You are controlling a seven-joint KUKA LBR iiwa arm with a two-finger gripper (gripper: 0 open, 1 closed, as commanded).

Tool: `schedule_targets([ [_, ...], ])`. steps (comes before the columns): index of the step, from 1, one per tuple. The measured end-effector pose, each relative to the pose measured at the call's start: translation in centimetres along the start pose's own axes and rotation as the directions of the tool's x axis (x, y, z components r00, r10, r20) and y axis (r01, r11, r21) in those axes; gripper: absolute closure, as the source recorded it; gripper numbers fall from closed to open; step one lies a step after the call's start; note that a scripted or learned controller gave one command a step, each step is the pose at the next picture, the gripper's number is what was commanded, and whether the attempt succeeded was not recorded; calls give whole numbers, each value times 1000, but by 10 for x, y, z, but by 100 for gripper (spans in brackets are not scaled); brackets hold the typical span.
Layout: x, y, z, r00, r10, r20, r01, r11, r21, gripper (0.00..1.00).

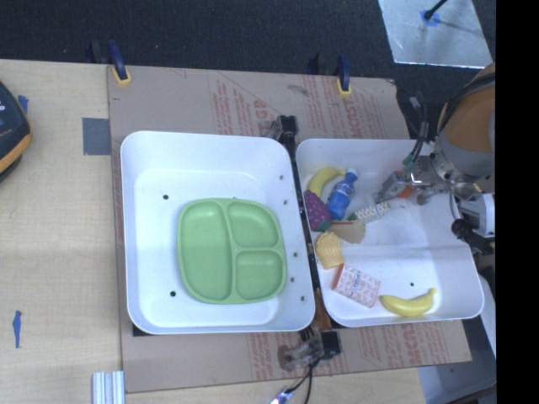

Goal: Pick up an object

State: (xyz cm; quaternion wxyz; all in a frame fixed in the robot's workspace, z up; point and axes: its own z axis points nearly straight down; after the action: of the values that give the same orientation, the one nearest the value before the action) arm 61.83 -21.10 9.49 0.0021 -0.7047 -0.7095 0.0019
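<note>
My gripper (396, 188) hung low in the right bin (459, 305), near the blue bottle (340, 195); whether it gripped anything, I couldn't tell. Nothing looked lifted: banana (409, 303) and packet (357, 284) lay untouched, so the pick remained.

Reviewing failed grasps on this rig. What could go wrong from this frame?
1. The blue bottle, yellow banana and purple item crowd together against the right bin's left wall, so a pick there may catch two things or hit the wall.
2. The flat red-and-white packet lies low; a claw could slide over it.
</note>
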Motion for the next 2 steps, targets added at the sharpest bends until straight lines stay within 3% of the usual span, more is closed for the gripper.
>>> schedule_targets([
  [1, -1, 38, 2, 1000, 2, 0, -2, 1000, -4, 0],
  [2, -2, 38, -8, 1000, -3, 1, 3, 1000, -2, 100],
])
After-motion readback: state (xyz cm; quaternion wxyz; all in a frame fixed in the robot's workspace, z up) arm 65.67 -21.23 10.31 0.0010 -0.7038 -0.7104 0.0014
